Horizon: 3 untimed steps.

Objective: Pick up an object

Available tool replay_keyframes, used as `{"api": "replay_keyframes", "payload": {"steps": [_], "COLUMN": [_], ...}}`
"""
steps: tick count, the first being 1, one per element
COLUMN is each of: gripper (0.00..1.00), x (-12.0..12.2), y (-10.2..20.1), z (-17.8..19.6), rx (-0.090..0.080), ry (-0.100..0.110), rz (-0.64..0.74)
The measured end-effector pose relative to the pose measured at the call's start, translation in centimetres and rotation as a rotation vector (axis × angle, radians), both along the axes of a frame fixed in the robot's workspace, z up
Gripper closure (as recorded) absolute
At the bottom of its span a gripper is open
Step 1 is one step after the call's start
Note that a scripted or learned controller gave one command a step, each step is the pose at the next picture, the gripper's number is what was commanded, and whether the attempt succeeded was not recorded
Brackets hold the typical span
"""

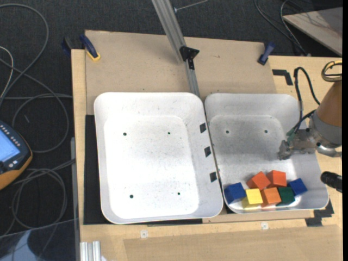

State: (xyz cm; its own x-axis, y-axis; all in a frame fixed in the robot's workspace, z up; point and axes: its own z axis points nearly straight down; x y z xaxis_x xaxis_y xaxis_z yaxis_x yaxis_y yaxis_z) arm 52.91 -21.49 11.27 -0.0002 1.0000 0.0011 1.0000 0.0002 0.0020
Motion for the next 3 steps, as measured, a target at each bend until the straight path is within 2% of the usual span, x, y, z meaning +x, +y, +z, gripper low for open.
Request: {"api": "replay_keyframes", "payload": {"steps": [1,3], "gripper": [1.0,1.0], "x": [0.8,1.1], "y": [-0.1,0.9], "z": [4.6,17.2], "rx": [-0.004,-0.005], "ry": [-0.004,-0.007], "rz": [0.001,0.002]}}
